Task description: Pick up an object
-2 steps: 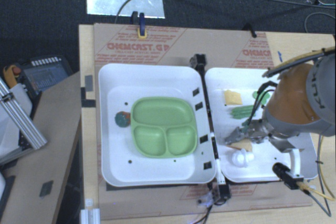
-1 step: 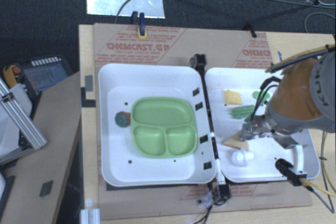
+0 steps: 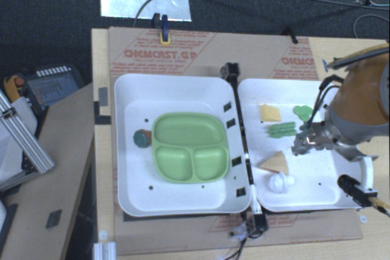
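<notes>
Right now your likeliest target, the green bean-like piece, lies flat in the right bin, its long axis running left to right. Around it sit a yellow block, green leaf, tan wedge and white lump; the left bin holds a green divided tray and a small teal ball. Your pincer hovers just right of the bean, and you cannot tell its opening.
</notes>
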You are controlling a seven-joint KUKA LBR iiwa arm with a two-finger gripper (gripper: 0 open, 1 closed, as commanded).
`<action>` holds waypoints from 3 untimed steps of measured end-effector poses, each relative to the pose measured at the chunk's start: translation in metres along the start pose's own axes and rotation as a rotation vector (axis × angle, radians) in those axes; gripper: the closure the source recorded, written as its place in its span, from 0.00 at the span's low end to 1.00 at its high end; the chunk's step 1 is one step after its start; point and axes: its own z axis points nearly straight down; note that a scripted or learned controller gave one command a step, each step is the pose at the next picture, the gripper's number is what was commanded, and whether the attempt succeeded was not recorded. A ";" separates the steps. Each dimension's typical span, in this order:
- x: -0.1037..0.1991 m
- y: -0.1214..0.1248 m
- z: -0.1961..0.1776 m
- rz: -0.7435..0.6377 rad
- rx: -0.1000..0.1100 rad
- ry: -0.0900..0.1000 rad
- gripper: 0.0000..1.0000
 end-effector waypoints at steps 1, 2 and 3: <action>0.006 0.009 -0.059 -0.003 -0.002 0.001 1.00; 0.006 0.010 -0.070 -0.002 0.004 0.001 1.00; 0.054 0.030 -0.075 -0.007 0.003 0.003 1.00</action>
